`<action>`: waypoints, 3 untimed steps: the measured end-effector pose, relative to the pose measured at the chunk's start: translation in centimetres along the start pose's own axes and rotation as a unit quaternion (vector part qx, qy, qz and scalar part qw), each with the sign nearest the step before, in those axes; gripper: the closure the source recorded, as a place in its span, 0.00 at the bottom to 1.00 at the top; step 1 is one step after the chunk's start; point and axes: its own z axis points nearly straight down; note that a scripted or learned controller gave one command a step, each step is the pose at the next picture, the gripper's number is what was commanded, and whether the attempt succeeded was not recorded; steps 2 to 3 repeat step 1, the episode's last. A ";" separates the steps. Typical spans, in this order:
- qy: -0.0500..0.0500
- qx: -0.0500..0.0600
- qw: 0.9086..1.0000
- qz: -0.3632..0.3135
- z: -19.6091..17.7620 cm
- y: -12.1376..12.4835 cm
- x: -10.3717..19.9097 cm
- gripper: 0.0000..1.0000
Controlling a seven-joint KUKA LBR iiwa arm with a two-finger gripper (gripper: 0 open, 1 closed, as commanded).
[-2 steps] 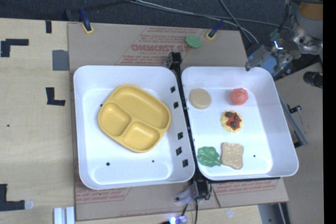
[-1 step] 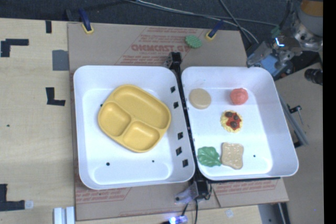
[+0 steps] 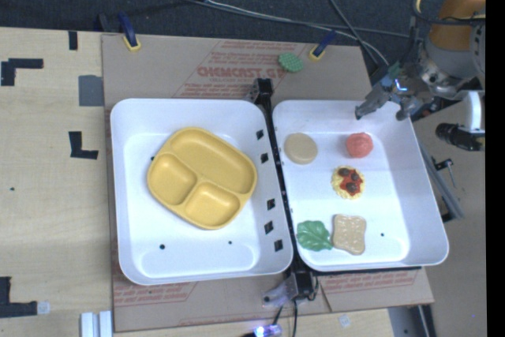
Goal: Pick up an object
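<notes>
The right bin (image 3: 410,193) holds several toy foods: a tan round cookie (image 3: 301,147), a red tomato (image 3: 359,144), a small pizza (image 3: 349,181), a green leaf (image 3: 314,235) and a slice of toast (image 3: 349,234). My gripper (image 3: 384,106) hangs over the bin's far right corner, above and to the right of the tomato. Its two dark fingers are spread apart with nothing between them.
The left bin (image 3: 130,193) holds a yellow divided plate (image 3: 203,177). A small green object (image 3: 290,62) lies on the cardboard behind the bins. Cables run across the dark floor at the back. Black clips join the bins along the middle seam (image 3: 268,170).
</notes>
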 end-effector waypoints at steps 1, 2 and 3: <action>0.000 -0.001 1.000 -0.001 4.8 0.7 0.4 0.00; 0.000 -0.001 1.000 -0.001 4.8 0.7 0.4 0.00; 0.000 -0.001 1.000 -0.001 4.8 0.7 0.4 0.00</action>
